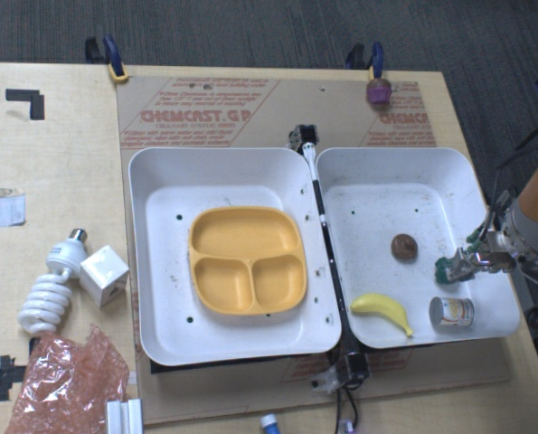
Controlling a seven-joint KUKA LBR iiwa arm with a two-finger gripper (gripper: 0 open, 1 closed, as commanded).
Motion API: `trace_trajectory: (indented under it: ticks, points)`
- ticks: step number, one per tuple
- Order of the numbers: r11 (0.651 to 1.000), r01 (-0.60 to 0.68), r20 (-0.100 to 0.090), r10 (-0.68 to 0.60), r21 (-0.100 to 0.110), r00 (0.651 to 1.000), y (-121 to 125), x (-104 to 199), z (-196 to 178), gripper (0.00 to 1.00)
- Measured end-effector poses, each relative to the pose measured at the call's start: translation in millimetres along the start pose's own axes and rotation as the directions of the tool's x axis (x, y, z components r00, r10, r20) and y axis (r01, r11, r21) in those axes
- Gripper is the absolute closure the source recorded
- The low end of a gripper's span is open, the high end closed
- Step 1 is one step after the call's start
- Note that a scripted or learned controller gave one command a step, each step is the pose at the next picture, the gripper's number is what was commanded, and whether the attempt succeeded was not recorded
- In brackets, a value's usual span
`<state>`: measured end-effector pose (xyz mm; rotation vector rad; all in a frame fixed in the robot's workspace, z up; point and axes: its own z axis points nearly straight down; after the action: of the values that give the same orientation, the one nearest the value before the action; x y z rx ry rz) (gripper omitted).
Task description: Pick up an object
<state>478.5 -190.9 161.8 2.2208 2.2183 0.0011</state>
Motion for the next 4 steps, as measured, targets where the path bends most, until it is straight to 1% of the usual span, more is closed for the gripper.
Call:
trace_trajectory:
  ticks: [1,2,3,4]
  points:
    - [1.000,0.000,0.000,0.000,0.000,1.000,0,0,0,0.00]
    - [1.000,0.000,-0.001,0.000,0.002,1.000,-1,19,69,0.00]
    - [1.000,-0.001,-0.001,0.001,0.000,1.000,0,19,59,1.00]
    - [1.000,0.002,0.000,-0.002,0.000,1.000,0,11,-2,1.00]
